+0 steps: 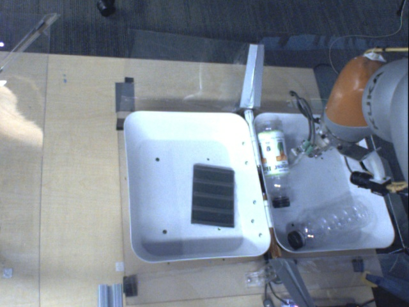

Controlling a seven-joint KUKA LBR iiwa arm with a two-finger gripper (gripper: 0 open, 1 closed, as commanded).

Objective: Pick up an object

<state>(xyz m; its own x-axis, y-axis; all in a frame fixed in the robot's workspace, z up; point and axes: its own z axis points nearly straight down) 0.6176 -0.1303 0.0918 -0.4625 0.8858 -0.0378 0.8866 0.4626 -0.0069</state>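
Two clear bottles are parked in the right bin (383, 235): a labelled bottle (273, 158) by the divider, another bottle (329, 222) near the front. Gripper (307, 149) state can't be told tbh.

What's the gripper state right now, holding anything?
Gripper: over the right bin, beside the labelled bottle; open or closed cannot be told, and nothing is seen held.

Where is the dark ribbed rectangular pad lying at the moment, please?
The dark ribbed rectangular pad lies flat near the middle of the left white bin, toward its right wall.
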